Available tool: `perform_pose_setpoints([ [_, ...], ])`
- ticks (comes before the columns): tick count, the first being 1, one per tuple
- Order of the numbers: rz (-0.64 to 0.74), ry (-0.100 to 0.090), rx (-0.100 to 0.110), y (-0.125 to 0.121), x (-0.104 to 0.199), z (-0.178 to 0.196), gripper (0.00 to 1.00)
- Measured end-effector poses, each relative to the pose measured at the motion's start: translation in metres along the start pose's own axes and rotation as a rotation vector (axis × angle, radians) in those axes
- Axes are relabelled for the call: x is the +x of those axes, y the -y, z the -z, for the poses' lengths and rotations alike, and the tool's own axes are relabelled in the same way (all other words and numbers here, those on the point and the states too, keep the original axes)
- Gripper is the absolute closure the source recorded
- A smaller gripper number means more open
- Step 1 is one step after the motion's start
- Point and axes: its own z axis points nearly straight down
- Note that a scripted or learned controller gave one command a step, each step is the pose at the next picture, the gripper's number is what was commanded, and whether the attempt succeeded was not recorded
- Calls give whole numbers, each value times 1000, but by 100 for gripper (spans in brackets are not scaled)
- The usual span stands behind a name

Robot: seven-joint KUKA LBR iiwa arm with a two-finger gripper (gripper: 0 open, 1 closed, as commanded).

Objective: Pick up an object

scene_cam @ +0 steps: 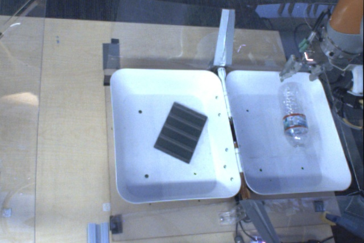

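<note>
The jaws are seen spread apart, one fingertip at each side, with nothing clamped between them. The gripper [300,69] is held over the far edge of the right bin [253,171], near that bin's far right corner, and is carried on the grey wrist of the arm [347,23], whose orange band is seen at the upper right. Cables are noted trailing around the wrist.

A clear plastic bottle [293,114] is found lying on its side inside the right bin, towards its right half. Its length is laid roughly along the line from the far edge to the near edge, with the far end just below the gripper. A red and blue label is wrapped around it nearer the near end. Whether the fingertips touch the bottle cannot be told; the bottle is seen resting on the bin floor.

A dark ribbed rectangular block [181,132] is observed lying flat near the middle of the left bin [128,176], turned at a slant to the bin's edges and well apart from every wall. Small dark holes are noted across the floors of both bins.

The two bins are set side by side, edges touching, on a pale wooden bench [62,122]. An upright metal strip [224,38] is seen at the far edge where the bins meet.
</note>
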Motion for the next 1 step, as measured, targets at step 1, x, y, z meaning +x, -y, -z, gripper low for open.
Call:
perform_pose_setpoints([
  [1, 247, 1, -1, 26, -19, -90, 0],
])
